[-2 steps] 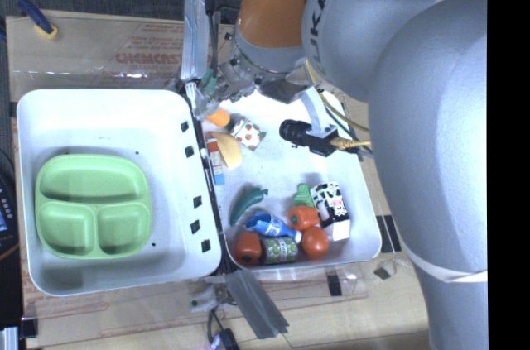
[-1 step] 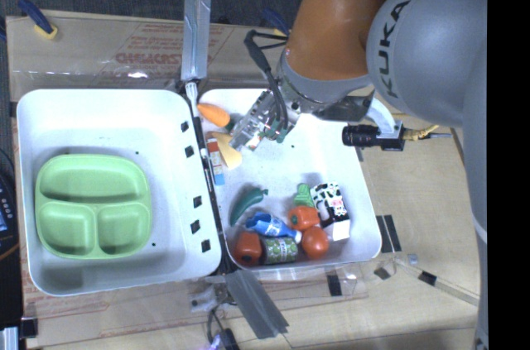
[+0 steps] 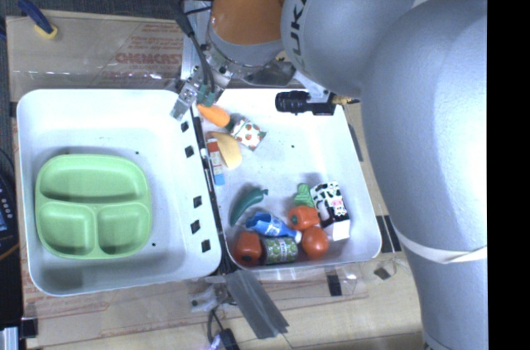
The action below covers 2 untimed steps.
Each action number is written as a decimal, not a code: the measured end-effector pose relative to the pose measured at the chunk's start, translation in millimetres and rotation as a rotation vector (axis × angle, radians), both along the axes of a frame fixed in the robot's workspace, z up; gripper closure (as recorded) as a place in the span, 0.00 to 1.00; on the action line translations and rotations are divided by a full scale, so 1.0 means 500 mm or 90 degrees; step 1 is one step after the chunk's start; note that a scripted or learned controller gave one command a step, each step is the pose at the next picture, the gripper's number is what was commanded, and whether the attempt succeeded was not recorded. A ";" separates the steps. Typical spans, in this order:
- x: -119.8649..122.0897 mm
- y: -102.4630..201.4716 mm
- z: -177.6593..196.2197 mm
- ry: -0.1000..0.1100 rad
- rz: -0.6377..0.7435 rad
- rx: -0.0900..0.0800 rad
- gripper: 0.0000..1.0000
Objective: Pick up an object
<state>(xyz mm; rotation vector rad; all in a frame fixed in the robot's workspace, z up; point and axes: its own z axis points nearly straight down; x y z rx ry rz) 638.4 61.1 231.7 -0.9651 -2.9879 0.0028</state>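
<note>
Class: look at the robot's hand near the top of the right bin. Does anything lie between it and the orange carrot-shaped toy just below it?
Nothing visible does. The hand sits right above the orange carrot-shaped toy, by the divider between the white bins.

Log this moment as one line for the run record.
gripper: above the bins' shared wall, far end | carrot: lying just beside it in right bin | green tray: left bin | pick: not confirmed

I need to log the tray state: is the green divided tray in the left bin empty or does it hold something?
Empty. The green tray lies flat in the left bin, and all three compartments show bare green.
</note>
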 end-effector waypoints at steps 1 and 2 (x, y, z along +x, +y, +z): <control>-0.042 -0.028 -0.027 0.001 -0.034 0.000 1.00; -0.095 -0.147 0.048 -0.002 0.394 0.000 1.00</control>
